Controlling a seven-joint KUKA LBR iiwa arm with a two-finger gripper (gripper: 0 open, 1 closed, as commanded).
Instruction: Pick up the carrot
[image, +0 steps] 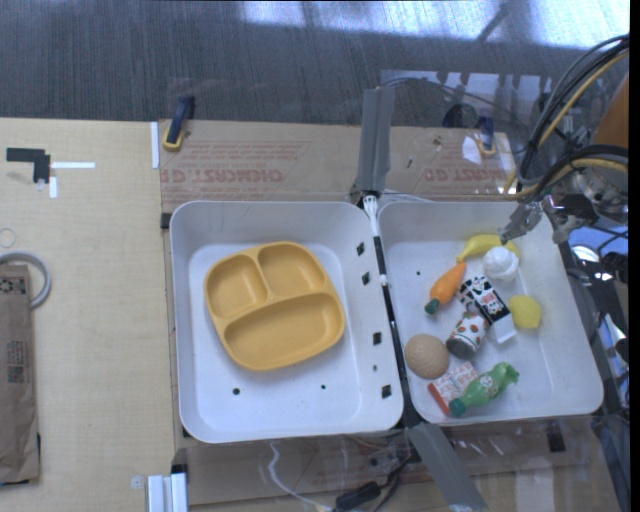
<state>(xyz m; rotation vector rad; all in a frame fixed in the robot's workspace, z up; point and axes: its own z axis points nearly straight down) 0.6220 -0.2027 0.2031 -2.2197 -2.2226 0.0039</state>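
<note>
Lying in the right bin (570, 300), the carrot (446, 286) sat down-left of your gripper (527, 218) (finger state: could not tell), its long axis slanting up-right, leafy end lowest, near a banana (480, 245).

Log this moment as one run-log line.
carrot: lying in right bin, not grasped | gripper: above bin's far right corner | yellow tray: left bin

Even, bright overhead light washes the two white bins (190, 300), casting only faint shadows. Bluish glare streaks the floor along the top edge, and detail stays slightly soft throughout.
</note>
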